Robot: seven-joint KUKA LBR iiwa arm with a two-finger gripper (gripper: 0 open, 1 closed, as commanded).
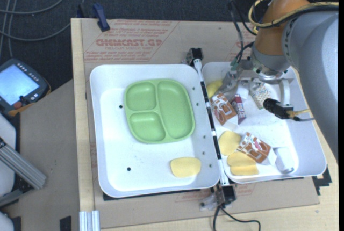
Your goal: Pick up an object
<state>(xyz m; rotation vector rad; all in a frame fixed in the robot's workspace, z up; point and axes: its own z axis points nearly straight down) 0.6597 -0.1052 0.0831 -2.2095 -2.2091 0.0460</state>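
My gripper [248,80] hangs low over the far part of the right bin [306,144], under the orange band of the arm. Just below it lie a red-brown snack packet [223,108], a thin dark-red wrapper [239,108] and a speckled pale item [260,96]. A yellow piece [214,87] sits to its left by the bin wall. Nearer the front of this bin are two yellow foam shapes [229,142] [243,163], another red-brown packet [255,148] and a small white block [283,159]. The wrist body hides what lies directly under it.
The left bin [107,117] holds a green divided plate [159,110] and a yellow foam lump [185,166] near its front. A black divider rail [207,112] runs between the bins. A black-tipped part with a yellow cable [279,109] sticks out right of the gripper.
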